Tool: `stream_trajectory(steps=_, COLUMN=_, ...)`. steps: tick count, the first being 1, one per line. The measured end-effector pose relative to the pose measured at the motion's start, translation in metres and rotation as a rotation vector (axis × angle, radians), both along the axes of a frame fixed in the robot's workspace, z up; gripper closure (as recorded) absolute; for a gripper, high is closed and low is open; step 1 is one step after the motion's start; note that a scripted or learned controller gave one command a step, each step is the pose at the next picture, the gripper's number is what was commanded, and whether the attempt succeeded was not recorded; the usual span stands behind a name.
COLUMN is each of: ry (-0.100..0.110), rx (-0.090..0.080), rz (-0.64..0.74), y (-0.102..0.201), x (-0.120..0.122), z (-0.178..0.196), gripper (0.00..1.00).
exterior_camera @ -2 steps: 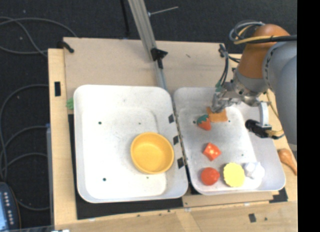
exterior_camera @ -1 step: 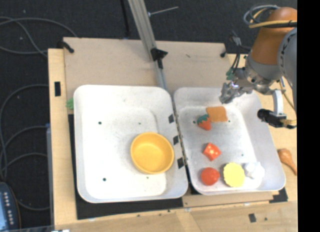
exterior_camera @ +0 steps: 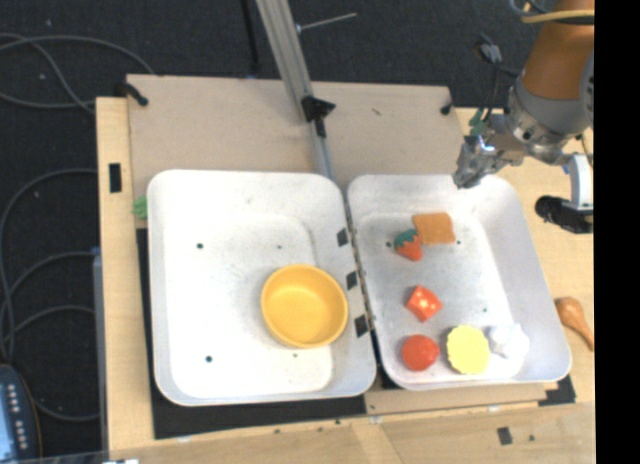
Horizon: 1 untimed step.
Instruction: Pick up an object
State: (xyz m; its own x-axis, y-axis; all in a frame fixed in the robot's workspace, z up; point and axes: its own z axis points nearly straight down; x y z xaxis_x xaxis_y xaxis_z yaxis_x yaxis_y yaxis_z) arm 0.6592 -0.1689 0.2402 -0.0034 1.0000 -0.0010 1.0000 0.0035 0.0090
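The right bin holds an orange block, a small red and green piece, a red cube, a red ball, a yellow disc and a white lump. A yellow bowl sits in the left bin. My gripper hangs over the far edge of the right bin, up and to the right of the orange block. Nothing shows between its fingers.
A slanted metal post rises behind the bins, its base near their shared far corner. An orange object lies on the bench right of the right bin. Cables lie on the dark floor at left.
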Motion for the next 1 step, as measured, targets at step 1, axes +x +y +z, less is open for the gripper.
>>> stream_trajectory(steps=1, ry=0.006, rx=0.002, rz=0.001, y=0.0000, x=0.0009, z=0.0094, gripper=1.00)
